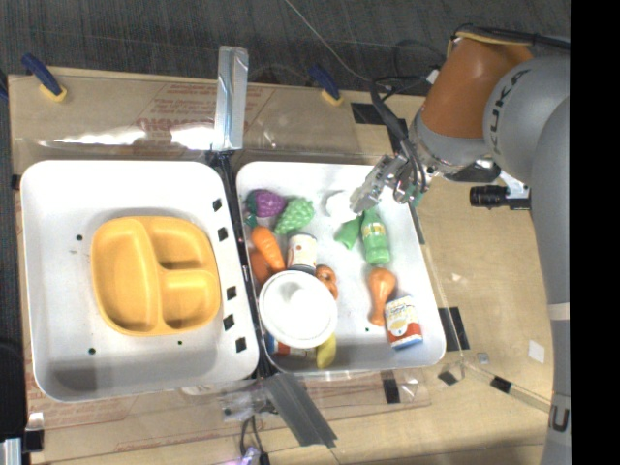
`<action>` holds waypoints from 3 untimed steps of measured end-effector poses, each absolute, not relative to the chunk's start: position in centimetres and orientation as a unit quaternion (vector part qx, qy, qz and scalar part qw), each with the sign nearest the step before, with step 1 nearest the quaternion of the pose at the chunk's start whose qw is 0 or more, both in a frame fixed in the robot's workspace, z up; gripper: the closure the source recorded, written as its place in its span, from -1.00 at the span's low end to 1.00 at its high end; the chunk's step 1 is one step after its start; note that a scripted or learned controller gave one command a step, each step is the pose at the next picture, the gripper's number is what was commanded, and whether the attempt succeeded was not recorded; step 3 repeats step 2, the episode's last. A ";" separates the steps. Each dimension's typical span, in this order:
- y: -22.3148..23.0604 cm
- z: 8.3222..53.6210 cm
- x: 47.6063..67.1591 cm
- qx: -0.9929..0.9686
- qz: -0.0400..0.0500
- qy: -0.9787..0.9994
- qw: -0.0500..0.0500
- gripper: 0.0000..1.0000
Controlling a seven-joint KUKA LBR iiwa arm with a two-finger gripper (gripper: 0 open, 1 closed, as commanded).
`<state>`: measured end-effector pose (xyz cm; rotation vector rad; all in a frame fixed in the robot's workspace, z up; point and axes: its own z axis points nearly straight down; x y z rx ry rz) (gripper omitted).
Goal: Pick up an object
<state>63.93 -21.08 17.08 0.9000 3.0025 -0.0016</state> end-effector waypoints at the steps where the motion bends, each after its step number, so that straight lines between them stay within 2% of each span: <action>1: -18.4 15.3 64.8 0.322 0.000 0.947 0.000 1.00; 2: -18.4 16.4 62.6 0.342 0.000 0.940 -0.001 1.00; 3: -18.4 16.4 62.6 0.342 0.000 0.940 -0.001 1.00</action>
